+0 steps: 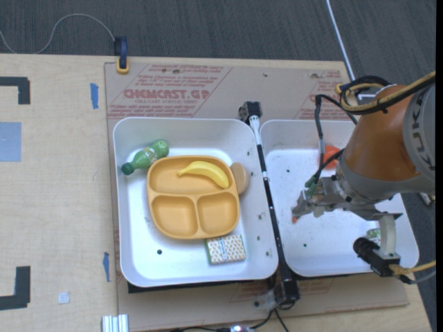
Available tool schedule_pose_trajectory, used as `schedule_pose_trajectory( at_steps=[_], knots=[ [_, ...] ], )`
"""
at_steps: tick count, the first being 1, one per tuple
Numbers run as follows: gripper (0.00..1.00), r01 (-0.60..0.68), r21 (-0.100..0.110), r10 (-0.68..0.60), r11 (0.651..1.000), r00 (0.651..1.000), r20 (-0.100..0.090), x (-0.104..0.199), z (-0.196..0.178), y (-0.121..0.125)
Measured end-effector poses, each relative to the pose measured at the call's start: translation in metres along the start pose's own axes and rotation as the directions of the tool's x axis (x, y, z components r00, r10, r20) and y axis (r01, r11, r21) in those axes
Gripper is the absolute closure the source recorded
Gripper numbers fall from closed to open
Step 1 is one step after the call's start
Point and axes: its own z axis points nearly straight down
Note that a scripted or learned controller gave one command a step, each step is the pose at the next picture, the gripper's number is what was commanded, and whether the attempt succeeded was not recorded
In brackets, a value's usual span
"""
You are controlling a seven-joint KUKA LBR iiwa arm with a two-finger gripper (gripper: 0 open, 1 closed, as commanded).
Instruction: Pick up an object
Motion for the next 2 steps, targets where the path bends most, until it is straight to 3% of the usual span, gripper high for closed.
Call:
schedule_pose_trajectory(
  at_steps=[1,2],
  knots=[
    [1.0,0.0,-0.002,0.0,1.0,1.0,0.0,0.058,-0.02,0.0],
    [1.0,-0.002,0.003,0.002,1.0,1.0,0.0,0.006,0.0,-0.001]
  ],
)
